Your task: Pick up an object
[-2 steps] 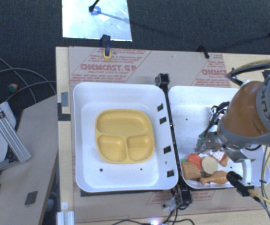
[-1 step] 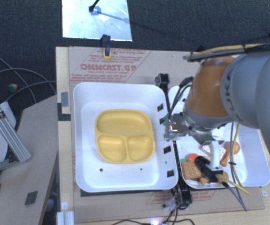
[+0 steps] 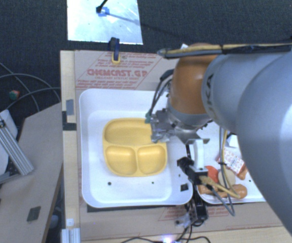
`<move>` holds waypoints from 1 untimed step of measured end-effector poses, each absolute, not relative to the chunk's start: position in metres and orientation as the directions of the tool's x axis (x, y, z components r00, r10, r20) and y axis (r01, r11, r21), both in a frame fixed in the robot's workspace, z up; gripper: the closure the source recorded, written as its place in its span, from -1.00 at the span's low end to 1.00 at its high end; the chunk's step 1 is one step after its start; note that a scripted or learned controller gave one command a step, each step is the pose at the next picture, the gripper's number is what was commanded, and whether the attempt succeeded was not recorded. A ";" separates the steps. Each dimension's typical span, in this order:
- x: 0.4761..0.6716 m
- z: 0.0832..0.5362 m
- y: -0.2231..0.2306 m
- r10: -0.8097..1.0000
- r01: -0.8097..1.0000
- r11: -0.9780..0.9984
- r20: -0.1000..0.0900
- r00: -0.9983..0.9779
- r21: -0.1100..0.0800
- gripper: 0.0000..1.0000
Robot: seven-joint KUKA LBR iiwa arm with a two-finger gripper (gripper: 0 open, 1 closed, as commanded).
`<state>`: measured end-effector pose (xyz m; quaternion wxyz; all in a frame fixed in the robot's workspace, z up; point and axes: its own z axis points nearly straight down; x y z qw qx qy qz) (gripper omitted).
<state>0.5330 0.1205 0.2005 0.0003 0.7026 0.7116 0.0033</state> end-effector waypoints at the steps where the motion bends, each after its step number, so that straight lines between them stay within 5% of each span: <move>1: 0.506 0.151 0.195 1.000 1.000 0.011 0.002 -0.011 -0.005 1.00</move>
